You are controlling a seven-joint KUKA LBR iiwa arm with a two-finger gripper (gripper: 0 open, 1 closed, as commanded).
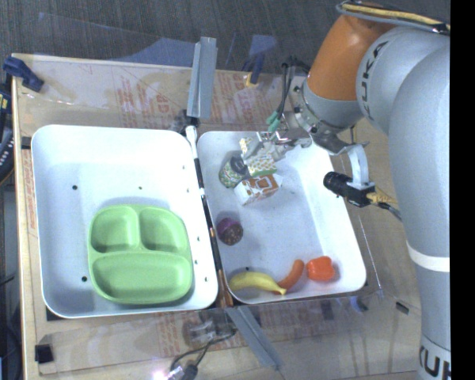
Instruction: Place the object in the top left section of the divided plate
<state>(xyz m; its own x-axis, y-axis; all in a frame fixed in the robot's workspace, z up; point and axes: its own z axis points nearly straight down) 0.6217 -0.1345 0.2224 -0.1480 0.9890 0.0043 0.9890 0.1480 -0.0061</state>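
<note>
The gripper hung over the right bin's far left part; whether it was open or closed could not be told. The plate lay in the left bin's near half. A plum, banana and carrot lay toward the right bin's near edge.

Pincer fingers' state indistinct amid clutter

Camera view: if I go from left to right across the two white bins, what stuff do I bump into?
Green divided plate → purple ball-shaped thing → banana → small orange carrot-like piece → orange-red fruit. The claw and the little patterned box under it overlap, so I left them out.
</note>
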